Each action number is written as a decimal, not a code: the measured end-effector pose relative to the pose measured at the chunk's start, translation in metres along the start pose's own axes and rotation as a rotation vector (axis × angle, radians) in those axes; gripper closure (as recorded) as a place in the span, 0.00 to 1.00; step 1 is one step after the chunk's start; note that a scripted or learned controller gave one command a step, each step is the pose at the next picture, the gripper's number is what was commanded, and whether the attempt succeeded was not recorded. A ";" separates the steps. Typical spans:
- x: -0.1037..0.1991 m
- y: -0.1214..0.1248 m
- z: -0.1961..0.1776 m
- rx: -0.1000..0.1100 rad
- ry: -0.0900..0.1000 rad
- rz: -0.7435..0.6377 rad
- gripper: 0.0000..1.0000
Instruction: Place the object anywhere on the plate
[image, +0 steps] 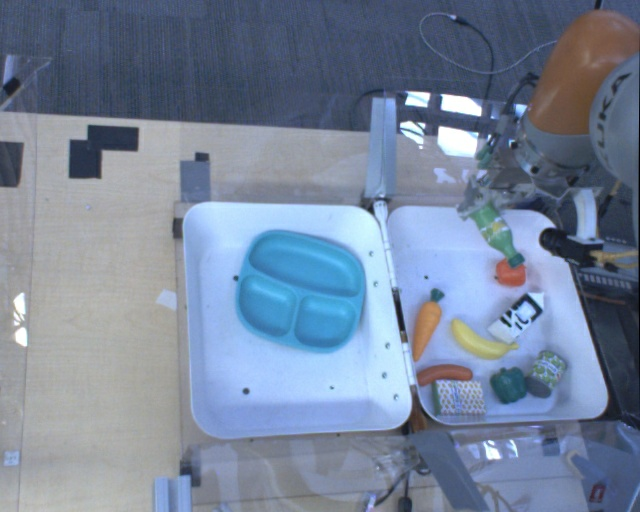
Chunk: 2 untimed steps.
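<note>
A blue three-compartment plate (300, 290) lies in the left white bin (215, 400). My gripper (482, 200) hangs over the far part of the right bin (590, 395), below the orange band of the arm. Directly under it lies a green bottle (496, 232) with an orange-red cap (511, 270), tilted, its base end meeting the gripper's tip. Whether the bottle is gripped is hidden by the wrist.
The right bin also holds a carrot (428, 322), a banana (479, 341), a sausage (444, 374), a printed snack box (459, 398), a white carton (517, 317), a green pepper (509, 385) and a small can (546, 372). A metal divider (380, 150) stands between the bins at the back.
</note>
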<state>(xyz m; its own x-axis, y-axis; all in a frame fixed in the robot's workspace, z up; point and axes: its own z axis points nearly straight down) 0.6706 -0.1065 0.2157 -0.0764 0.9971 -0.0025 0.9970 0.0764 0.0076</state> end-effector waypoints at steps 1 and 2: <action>-0.039 -0.021 -0.072 -0.002 0.000 -0.238 1.00; -0.024 -0.023 -0.041 -0.001 0.001 -0.389 1.00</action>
<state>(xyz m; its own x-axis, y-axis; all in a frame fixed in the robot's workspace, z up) 0.6494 -0.1320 0.2565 -0.4484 0.8938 -0.0045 0.8938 0.4484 0.0072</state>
